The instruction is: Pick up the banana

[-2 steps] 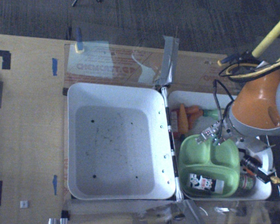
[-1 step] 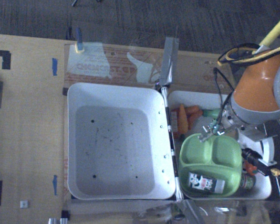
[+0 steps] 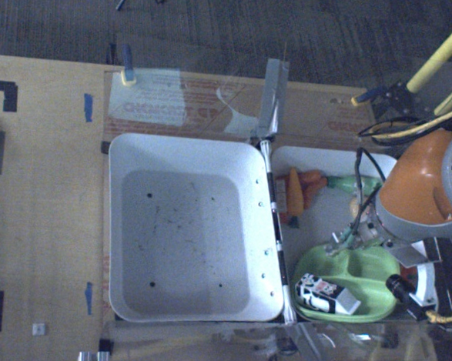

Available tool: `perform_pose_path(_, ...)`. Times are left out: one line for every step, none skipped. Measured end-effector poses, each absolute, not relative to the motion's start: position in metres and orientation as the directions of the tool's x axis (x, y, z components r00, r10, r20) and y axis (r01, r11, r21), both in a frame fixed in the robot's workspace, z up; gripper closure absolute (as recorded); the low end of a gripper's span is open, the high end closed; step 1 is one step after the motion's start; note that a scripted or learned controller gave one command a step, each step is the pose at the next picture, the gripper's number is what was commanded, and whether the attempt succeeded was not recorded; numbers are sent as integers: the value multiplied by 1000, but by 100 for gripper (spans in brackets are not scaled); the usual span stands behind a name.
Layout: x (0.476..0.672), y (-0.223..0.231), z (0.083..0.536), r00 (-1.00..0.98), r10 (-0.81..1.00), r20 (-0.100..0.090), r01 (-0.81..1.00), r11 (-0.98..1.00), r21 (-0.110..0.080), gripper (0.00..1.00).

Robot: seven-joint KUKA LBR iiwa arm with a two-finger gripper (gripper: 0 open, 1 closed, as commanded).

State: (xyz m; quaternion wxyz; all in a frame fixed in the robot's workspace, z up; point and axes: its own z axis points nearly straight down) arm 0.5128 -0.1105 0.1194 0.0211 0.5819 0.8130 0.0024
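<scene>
Claw point(image 3: 351, 240) hanging low in the right-hand shallow white bin point(image 3: 320, 155), tucked under the wrist at the top left edge of the green dish. Spread or pressed together? Can't tell from this angle, too much wrist and cable in the way. Nothing visibly pinched.

Biggest to smallest, then:

- Left-hand shallow white bin point(image 3: 116, 207), just specks on the floor.
- Grey arm with the orange band point(image 3: 414, 189), reaching in from the right and covering most of the right bin's far side.
- Lime-green plastic dish point(image 3: 374, 267) with compartments, at the near end of the right bin.
- Orange carrot-shaped toys point(image 3: 296, 190), up against the left wall of the right bin.
- Small black-and-white printed carton point(image 3: 322, 292), lying in the dish's near-left corner.
- Thin green stick-like piece point(image 3: 349, 182), just right of the carrots.
- Pale yellowish sliver point(image 3: 355, 206), peeking out just above the claw, beside the black cable.

Banana: honestly not clearly identifiable anywhere. Best guess is that pale sliver, with the rest hidden under the orange band. If so, sitting just up-frame from the claw, very near. Long axis impossible to call while covered. Risky to close on anything before that's sorted, with the dish rim right there to snag instead.
</scene>
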Motion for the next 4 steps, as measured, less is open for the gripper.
perform_pose_path(533,-109,119,-167,986,-15,986,167,12,100)
perform_pose_path(533,-105,117,-167,986,-8,986,167,10,0)
perform_pose_path(508,-82,190,-58,998,-14,998,59,24,0)
perform_pose_path(513,-102,121,-296,955,-10,955,296,8,0)
